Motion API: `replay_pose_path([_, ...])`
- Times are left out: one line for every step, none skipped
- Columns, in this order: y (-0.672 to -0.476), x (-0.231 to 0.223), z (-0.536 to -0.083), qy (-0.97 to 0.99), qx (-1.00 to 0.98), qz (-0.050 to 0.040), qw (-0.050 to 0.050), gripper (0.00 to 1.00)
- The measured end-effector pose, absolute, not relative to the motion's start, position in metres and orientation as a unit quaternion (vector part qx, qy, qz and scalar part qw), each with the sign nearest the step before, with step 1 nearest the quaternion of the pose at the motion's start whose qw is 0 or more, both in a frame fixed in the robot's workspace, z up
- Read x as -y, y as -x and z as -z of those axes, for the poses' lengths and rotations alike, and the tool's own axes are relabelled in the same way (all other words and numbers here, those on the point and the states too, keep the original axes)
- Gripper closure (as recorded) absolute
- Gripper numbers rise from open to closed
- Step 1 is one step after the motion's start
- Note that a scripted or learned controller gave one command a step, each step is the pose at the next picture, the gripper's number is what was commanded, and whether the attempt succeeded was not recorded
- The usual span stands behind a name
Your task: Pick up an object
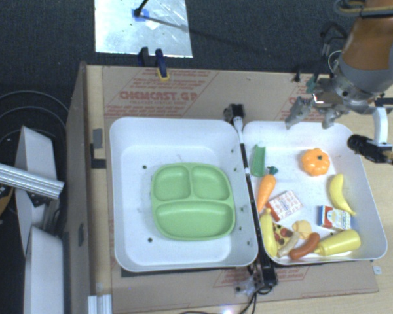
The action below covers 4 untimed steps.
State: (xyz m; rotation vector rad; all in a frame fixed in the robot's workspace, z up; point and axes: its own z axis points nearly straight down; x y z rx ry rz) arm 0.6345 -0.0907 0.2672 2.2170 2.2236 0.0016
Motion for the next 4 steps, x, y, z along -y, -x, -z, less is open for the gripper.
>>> replay_pose_path([-0.627, 0.143, -0.197, -0.708, -0.706, 0.0019, -0.001, 0.0])
replay_pose_path([-0.632, 0.178, -0.099, -0.706, -0.708, -0.0007, 0.003, 0.0])
replay_pose_path([-0.619, 0.185, -0.123, -0.707, -0.707, -0.0009, 0.002, 0.0])
replay_pose_path([-0.617, 0.169, -0.083, -0.705, -0.709, 0.0, 0.0, 0.0])
